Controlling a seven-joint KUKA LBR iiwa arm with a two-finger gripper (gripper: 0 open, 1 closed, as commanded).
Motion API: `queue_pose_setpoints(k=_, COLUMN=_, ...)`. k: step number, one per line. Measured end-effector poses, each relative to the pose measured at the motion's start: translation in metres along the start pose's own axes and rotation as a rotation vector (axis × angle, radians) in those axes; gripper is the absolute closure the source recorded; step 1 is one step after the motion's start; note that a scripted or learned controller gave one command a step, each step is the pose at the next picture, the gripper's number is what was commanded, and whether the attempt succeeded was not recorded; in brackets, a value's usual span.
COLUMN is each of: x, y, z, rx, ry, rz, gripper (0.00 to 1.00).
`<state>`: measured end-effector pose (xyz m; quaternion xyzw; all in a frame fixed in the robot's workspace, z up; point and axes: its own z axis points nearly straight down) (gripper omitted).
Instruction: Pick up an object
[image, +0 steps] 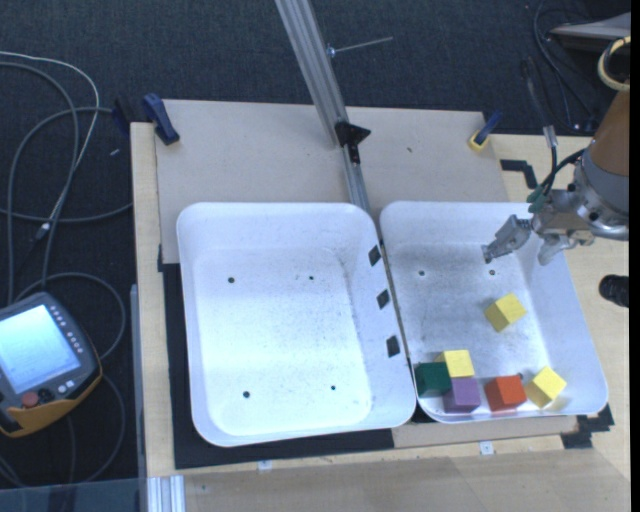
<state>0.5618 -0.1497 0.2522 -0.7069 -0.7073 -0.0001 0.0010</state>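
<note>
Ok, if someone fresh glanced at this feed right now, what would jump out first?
Probably the bright blocks bunched in the right bin: a green block, purple block, red block and two yellow ones along its near edge, plus a lone yellow block farther up. Next, the gripper, open, hanging over that bin's far right part, holding nothing.

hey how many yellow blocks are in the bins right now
3, all in the right bin: one alone mid-bin, one beside the green block, one in the near right corner.
</note>
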Motion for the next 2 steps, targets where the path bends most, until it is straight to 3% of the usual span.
queue_pose_setpoints(k=1, x=-0.048, y=-0.018, z=0.077, rx=0.008, ry=0.000, rz=0.006, gripper=0.00)
queue_pose_setpoints(k=2, x=-0.030, y=0.006, z=-0.018, rx=-0.012, ry=-0.004, rz=-0.003, gripper=0.00)
